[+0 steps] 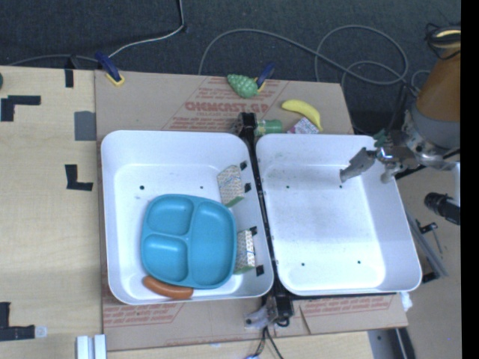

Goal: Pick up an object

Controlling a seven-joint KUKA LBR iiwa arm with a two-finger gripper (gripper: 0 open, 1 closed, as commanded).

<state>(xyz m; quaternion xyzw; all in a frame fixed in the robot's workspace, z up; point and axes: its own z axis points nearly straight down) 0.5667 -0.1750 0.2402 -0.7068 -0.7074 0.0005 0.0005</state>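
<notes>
Nearest the camera, at 7 o'clock in the left bin (120, 200), an orange sausage (168, 288) lies tucked against the lower edge of a blue divided plate (188, 239). Plate fills most of that bin floor, so likely pick targets are crowded there. Two small sponge-like pads sit at the plate's 1 and 4 o'clock: one pad (232, 185) near the divider, the other pad (245, 250) wedged between plate and bin wall, awkward to reach. Right bin (389, 275) has bare floor, and the hand (358, 167) hangs over its 2 o'clock corner, well apart from every object; cannot tell how wide it is. The divider stands between hand and targets. Farther back on the counter (150, 99), a banana (303, 113) and a green toy (242, 84) lie outside the bins at 12 o'clock.
</notes>
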